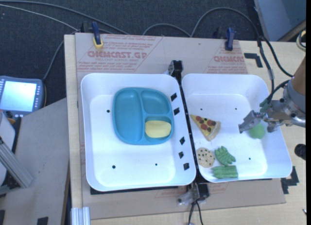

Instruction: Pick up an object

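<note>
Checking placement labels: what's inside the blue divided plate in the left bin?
One yellow piece lies in the blue divided plate's lower right compartment. The other two compartments show bare blue. Whatever is under the yellow piece is covered.

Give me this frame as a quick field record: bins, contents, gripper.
left bin: blue divided plate with a yellow piece in its lower right compartment
right bin: pizza slice, cookie, two green pieces, small green item
gripper: over right bin, near its right wall, at the small green item
grasp: cannot tell
arm: enters from the right
</note>
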